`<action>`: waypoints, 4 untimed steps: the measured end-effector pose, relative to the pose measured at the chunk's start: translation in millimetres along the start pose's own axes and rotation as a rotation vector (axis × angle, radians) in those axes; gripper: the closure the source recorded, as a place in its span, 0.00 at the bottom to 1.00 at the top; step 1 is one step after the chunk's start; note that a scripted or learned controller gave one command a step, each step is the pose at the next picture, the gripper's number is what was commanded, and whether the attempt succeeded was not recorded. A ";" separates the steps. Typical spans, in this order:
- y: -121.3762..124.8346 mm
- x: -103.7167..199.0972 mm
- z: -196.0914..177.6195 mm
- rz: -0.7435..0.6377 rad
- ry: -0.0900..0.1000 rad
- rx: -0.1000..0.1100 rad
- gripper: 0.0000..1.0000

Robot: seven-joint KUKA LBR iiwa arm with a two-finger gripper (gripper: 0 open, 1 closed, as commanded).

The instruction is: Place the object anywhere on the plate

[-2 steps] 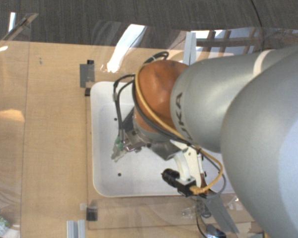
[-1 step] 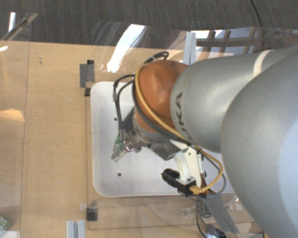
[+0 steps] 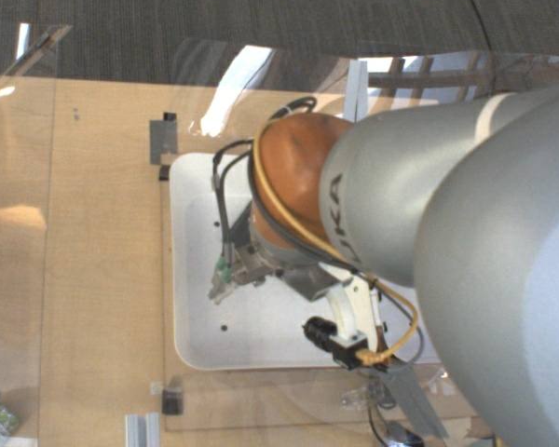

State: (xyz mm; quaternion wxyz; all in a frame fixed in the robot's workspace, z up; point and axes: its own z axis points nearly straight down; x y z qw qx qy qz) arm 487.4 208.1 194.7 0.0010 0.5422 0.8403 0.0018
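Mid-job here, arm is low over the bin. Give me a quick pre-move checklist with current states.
1. Arm over the white bin: ok.
2. Gripper inside the bin's walls, near its left side: ok.
3. Object between the fingers: cannot tell, the wrist hides it.
4. Plate located: cannot tell, the arm covers much of the bin.
5. Cable hanging free of the bin wall: ok.

A pale wooden bench (image 3: 74,250) fills the left side, with a dark ribbed floor (image 3: 214,7) running across the top beyond it. A clear sheet over the wood catches bright glare (image 3: 235,87), and small black brackets (image 3: 165,138) sit on the bench.
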 end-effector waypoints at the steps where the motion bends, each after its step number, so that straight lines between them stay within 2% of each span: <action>1: 0.0 0.0 0.0 0.000 0.000 0.000 0.00; 4: 0.0 0.0 0.0 0.000 0.000 0.000 0.00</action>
